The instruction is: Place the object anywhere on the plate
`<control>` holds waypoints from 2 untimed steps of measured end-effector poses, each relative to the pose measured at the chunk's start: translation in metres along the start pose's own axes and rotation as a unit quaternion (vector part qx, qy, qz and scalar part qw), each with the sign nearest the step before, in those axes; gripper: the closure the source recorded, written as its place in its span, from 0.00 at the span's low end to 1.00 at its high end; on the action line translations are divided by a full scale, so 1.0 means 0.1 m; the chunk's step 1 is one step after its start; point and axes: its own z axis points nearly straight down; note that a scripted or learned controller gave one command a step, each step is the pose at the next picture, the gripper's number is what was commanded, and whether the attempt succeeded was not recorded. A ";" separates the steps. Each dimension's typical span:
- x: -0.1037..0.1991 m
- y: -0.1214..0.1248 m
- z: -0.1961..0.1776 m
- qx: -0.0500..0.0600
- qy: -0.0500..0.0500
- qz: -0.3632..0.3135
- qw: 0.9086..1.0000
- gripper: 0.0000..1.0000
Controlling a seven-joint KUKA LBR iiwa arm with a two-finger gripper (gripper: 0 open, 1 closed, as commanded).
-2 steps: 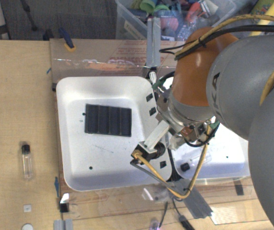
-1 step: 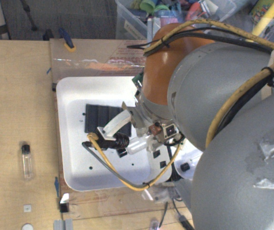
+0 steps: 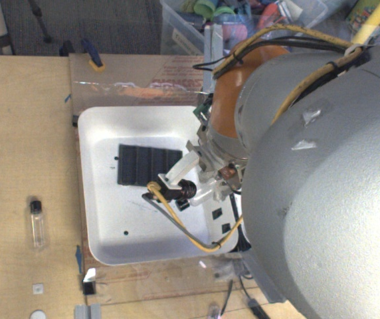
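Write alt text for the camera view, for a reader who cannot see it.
A grey robot arm with an orange band reaches in from the right over a shallow white bin, its wrist end just right of a flat black ribbed rectangle lying in the bin. A small clear vial lies on the wooden bench to the left.

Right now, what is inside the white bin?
A flat black ribbed slab lies in the white bin, and a tiny dark speck sits nearer the front. The grey arm covers the bin's right side, so anything there is hidden.
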 end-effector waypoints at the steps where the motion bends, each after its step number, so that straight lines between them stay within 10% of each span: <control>1: 1.12 -0.43 0.01 -0.001 0.003 -0.058 0.998 1.00; 2: 1.12 -0.42 0.01 -0.001 0.003 -0.057 0.998 0.00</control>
